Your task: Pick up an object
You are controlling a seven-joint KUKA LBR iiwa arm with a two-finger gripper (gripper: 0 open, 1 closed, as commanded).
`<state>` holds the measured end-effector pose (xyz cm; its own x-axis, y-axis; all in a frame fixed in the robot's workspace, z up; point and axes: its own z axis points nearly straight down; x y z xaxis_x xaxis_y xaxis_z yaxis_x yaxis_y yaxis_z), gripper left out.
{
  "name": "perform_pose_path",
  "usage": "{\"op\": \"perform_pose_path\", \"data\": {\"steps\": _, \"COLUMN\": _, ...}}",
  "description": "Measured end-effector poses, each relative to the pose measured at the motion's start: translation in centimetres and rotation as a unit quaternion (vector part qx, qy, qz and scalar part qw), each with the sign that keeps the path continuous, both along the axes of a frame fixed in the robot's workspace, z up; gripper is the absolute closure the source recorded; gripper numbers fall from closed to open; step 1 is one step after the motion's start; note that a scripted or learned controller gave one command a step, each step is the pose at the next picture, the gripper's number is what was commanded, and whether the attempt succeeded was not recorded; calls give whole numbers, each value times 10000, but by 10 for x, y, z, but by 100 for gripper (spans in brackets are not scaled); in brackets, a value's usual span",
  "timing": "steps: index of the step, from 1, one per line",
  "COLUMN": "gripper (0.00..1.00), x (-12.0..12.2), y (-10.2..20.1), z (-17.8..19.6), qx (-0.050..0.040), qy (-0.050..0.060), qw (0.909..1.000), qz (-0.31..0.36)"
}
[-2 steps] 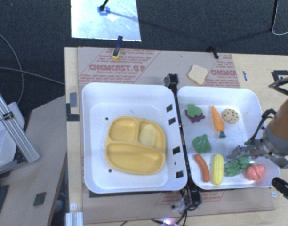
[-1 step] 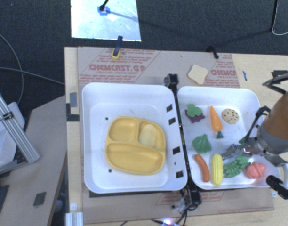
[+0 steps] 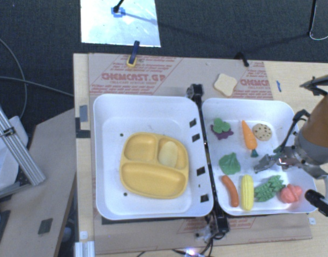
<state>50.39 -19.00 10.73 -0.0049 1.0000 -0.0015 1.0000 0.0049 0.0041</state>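
Observation:
The right bin (image 3: 284, 110) holds several toy foods: purple grapes (image 3: 222, 128), an orange carrot (image 3: 249, 135), a cookie (image 3: 262, 131), a green leaf (image 3: 229, 163), a red sausage (image 3: 230, 190), a yellow corn cob (image 3: 247, 191), a green broccoli piece (image 3: 269, 189) and a pink-orange fruit (image 3: 290, 193). My gripper (image 3: 262, 164) reaches in from the right and hangs low over the middle of this bin. It sits between the leaf on its left, the carrot's tip above and the broccoli below. I see nothing held in it.
The left bin (image 3: 110, 116) holds a yellow divided plate (image 3: 154, 165). A slice of toy toast (image 3: 225, 84) lies on the cardboard behind the right bin. A blue and yellow tool (image 3: 133, 54) lies at the bench's far edge.

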Motion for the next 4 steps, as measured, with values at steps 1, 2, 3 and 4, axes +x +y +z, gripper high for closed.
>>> {"op": "perform_pose_path", "data": {"steps": 1, "gripper": 0, "x": -17, "y": 60, "z": 7, "qx": 23, "qy": 22, "qw": 10000, "qz": 15}}
{"op": "perform_pose_path", "data": {"steps": 2, "gripper": 0, "x": 42, "y": 79, "z": -23, "qx": 9, "qy": -3, "qw": 10000, "qz": 12}}
{"op": "perform_pose_path", "data": {"steps": 3, "gripper": 0, "x": -6, "y": 107, "z": -22, "qx": 15, "qy": 16, "qw": 10000, "qz": -19}}
{"op": "perform_pose_path", "data": {"steps": 4, "gripper": 0, "x": -18, "y": 96, "z": -17, "qx": 11, "qy": 24, "qw": 10000, "qz": -23}}
